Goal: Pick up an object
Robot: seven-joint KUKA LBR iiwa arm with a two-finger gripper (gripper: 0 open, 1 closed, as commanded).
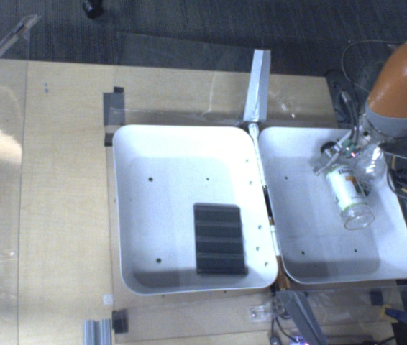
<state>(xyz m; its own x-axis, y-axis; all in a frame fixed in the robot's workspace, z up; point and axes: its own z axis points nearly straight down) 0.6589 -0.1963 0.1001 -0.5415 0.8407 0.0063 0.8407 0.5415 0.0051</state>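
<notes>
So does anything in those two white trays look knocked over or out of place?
The clear bottle in the right bin lies on its side rather than standing, just below the gripper. The black ridged block in the left bin lies flat and square. Nothing looks spilled or broken.

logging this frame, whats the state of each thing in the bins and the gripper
black ridged block: lying flat in the left bin, near its front wall
clear bottle: on its side in the right bin, below the gripper
gripper: low over the bottle's upper end, grip unclear
</notes>
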